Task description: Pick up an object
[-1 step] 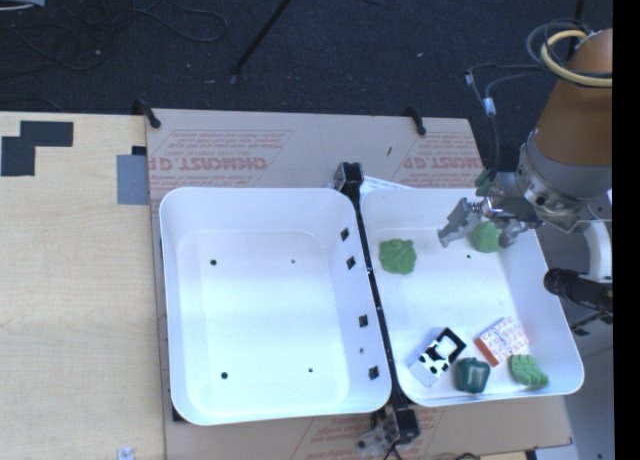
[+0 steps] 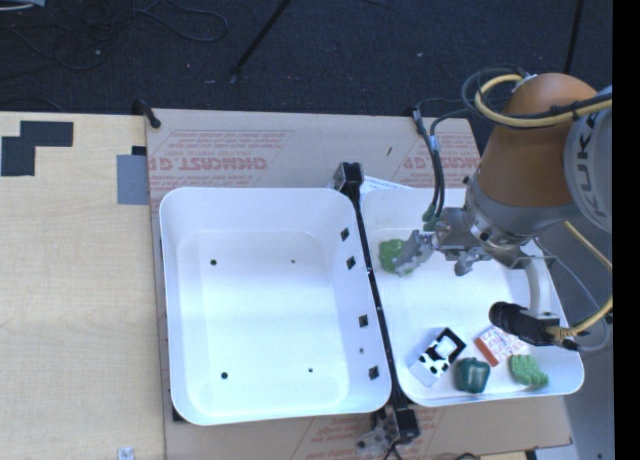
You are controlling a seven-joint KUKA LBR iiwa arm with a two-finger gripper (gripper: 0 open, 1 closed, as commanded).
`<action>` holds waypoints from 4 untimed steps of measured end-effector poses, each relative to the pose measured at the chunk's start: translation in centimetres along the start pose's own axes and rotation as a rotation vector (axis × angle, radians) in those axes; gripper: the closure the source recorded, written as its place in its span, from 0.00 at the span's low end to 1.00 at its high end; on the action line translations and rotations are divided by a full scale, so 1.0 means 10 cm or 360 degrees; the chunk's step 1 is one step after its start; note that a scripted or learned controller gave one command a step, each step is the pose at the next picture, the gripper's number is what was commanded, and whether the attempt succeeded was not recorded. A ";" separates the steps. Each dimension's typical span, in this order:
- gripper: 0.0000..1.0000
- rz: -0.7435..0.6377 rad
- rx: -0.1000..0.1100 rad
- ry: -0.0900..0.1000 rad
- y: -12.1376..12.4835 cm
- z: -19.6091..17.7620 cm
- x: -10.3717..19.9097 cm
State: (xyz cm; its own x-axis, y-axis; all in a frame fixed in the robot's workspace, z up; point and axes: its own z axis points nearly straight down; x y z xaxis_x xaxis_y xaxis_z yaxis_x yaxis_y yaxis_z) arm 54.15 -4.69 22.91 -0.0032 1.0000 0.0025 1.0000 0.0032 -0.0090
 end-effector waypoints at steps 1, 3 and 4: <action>0.00 0.0021 -0.0008 -0.0013 0.54 0.54 -1.34; 0.00 0.0004 -0.0042 -0.0013 0.49 -1.56 -0.91; 0.00 0.0001 0.0003 0.0000 0.12 -0.67 -0.50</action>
State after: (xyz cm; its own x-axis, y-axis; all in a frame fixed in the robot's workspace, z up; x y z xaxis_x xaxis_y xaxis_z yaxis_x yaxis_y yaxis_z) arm 55.45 -9.68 29.64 -0.0027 1.0000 0.0028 0.9999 0.0027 -0.0111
